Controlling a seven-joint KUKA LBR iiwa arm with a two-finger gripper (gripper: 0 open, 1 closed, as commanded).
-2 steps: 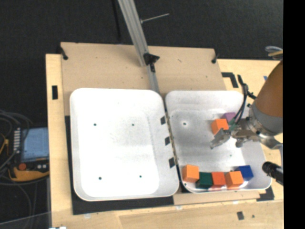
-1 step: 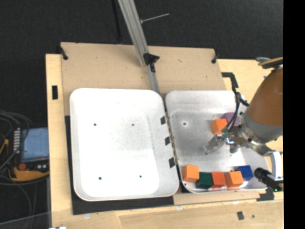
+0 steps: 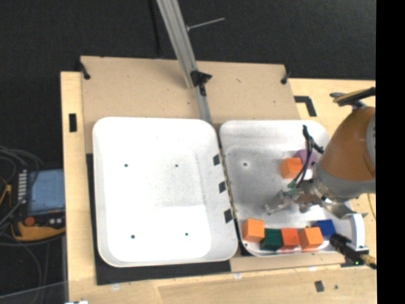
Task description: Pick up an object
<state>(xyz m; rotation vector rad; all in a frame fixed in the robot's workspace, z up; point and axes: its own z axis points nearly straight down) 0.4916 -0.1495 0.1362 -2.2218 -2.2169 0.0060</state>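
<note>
- Where the arm reaches in from the right, we see its gripper low over the right bin; whether it is released or clenched we cannot tell, and we see nothing held in it.
- We take the nearest thing to be an orange block, lying in the right bin just above the gripper and apart from it.
- We read this block as roughly square, so we can name no long axis; its edges sit nearly in line with the bin's sides.
- We see a purple piece just behind it, partly hidden by the arm.
- Along the bin's near wall we count a row of blocks, touching or nearly so: an orange one, a dark green one, two more orange ones and a blue one.
- We find the row below the gripper, running left to right.
- Both bins look like smooth white plastic with rounded corners; the left bin shows a few dark dots.
- We see the bins on a tan board.
</note>
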